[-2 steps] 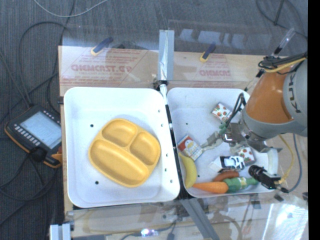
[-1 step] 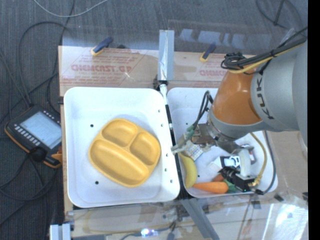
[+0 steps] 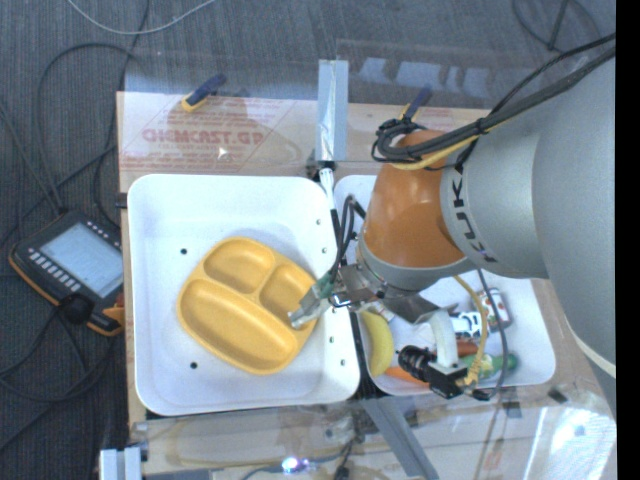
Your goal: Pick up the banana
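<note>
The banana is yellow and lies lengthwise in the right bin, close to that bin's left wall. The arm's orange band and wrist hang just above it and hide its upper end. My gripper pokes out to the left of the wrist, across the wall between the two bins. Its tip is over the right edge of a yellow divided plate. The banana sits to the right of and below the gripper, apart from it. Nothing shows in the gripper's grasp.
The yellow plate fills the middle of the left bin. An orange carrot-like piece and a green item lie near the right bin's front. The arm covers much of the right bin. A teach pendant lies on the floor at left.
</note>
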`<state>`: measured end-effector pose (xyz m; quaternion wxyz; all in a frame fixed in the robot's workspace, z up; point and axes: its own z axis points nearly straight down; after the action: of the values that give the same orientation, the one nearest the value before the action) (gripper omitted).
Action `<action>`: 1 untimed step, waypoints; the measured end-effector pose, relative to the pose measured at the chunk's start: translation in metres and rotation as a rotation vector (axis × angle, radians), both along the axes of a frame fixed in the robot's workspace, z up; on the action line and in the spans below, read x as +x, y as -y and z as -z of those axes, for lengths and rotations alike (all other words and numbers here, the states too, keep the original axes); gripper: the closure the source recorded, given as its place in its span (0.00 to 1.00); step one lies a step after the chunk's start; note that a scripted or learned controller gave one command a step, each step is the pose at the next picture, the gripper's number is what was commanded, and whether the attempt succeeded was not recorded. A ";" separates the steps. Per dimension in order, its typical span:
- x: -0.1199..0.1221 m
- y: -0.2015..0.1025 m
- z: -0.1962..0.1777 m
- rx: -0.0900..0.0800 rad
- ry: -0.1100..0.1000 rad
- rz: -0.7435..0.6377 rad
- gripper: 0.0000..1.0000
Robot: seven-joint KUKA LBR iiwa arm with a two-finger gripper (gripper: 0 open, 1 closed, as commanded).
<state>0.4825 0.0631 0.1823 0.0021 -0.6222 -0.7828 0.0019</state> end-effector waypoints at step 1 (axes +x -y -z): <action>0.006 -0.021 0.037 0.005 0.007 -0.116 0.00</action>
<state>0.4883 0.0840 0.1456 0.0011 -0.5759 -0.8175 -0.0021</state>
